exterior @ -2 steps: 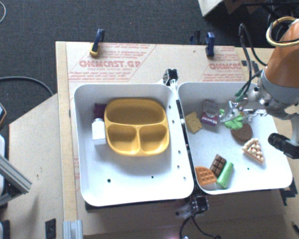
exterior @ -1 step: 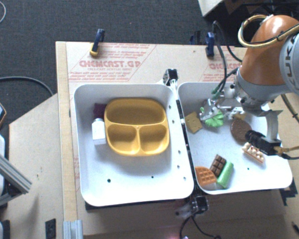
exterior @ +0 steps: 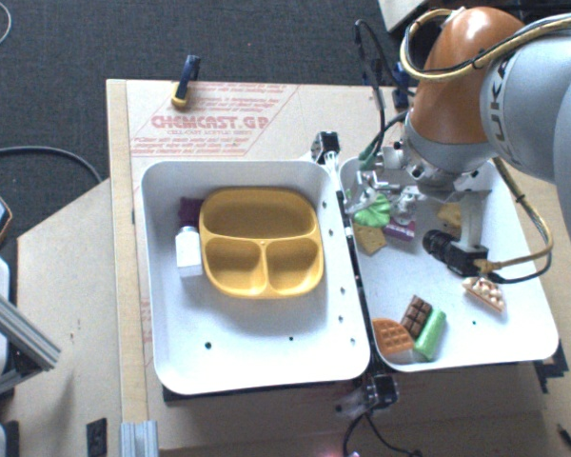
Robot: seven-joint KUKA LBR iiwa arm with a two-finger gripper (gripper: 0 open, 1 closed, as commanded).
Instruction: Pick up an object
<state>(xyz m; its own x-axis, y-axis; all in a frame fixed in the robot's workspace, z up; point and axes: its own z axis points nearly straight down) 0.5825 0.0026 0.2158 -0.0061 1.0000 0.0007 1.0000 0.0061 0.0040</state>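
Note:
My gripper [exterior: 382, 199] hangs low over the far left part of the right bin [exterior: 514, 341], under the grey arm with its orange band. A green leafy piece [exterior: 371, 214] lies right beneath it, touching or nearly touching it. Beside that lie a tan cracker [exterior: 371, 240] and a small purple piece [exterior: 400, 229]. I see nothing lifted off the bin floor. Toward the front of the same bin lie a waffle [exterior: 391, 337], a chocolate bar [exterior: 417, 314], a green cylinder [exterior: 430, 335] and a tan wedge with pale dots [exterior: 484, 293].
The left bin [exterior: 162, 331] holds a yellow divided plate [exterior: 262, 241], a small white bottle [exterior: 187, 249] and a dark purple thing [exterior: 190, 208] by its left wall. A tan bit [exterior: 449, 216] lies behind the arm. A blue and yellow tool [exterior: 185, 82] rests on the board behind.

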